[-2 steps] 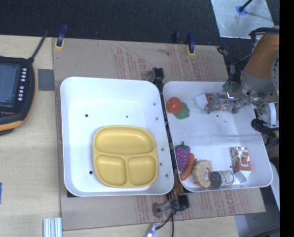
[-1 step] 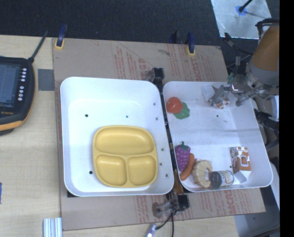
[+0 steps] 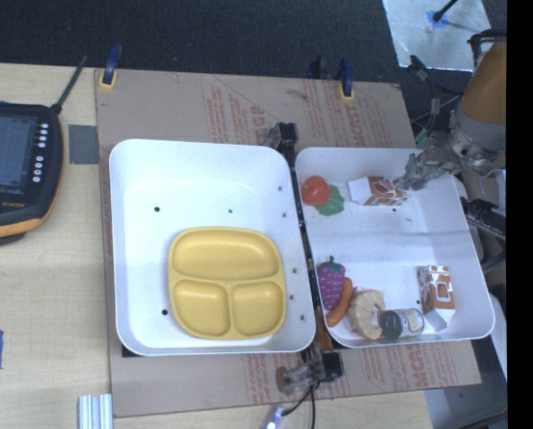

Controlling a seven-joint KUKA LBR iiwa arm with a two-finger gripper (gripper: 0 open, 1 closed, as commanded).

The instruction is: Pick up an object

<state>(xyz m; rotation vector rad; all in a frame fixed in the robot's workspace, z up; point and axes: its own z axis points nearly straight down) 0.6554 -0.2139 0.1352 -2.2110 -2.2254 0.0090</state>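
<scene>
The claw point(image 3: 416, 170) is down in the right bin point(image 3: 481, 266) near its far right corner, and honestly I can't tell if it's spread or pinched. A small carton point(image 3: 376, 190) lies just to its left, maybe touching its tip, long axis running left-right. Further left sits a tomato point(image 3: 317, 190), and the rest, like the can point(image 3: 401, 323), is well off toward the near wall.

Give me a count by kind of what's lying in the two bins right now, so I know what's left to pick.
Yellow divided tray: 1, in the left bin
Toy foods: 4, in the right bin: tomato, purple grapes, carrot, bagel
Small printed cartons: 2, one beside the gripper, one at the right wall
Dark can: 1
Total: 8
</scene>
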